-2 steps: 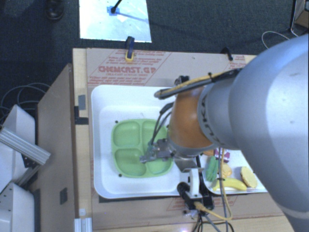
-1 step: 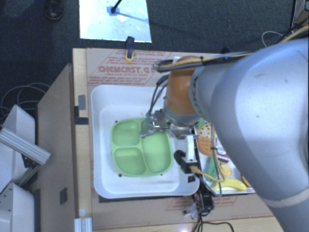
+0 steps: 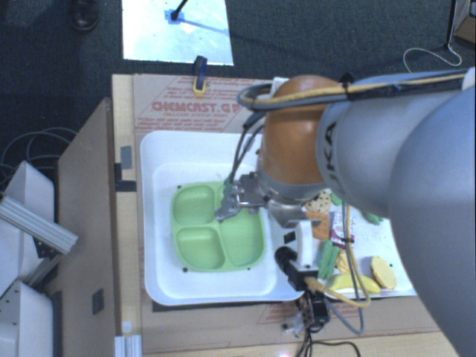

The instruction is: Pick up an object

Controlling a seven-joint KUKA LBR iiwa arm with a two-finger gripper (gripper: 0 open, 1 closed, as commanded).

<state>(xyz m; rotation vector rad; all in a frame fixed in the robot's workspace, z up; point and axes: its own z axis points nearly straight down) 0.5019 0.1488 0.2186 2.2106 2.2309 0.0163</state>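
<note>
A light green divided plate (image 3: 199,230) with three compartments lies in the left white bin (image 3: 160,199). My gripper (image 3: 227,204) hangs low over the plate's upper right part, near the ridge between compartments. Nothing is visibly held in it. The grey arm with its orange band (image 3: 297,136) reaches in from the right and hides much of the right bin. In that bin I see a yellow piece (image 3: 383,272), a long green piece (image 3: 327,255), an orange piece (image 3: 320,227) and a pale spotted piece (image 3: 321,201), all close beside the wrist.
A brown cardboard sheet (image 3: 186,106) with red print lies under the bins' far side. A wooden panel (image 3: 85,199) borders the left bin's left side. Cables hang at the front edge (image 3: 316,314).
</note>
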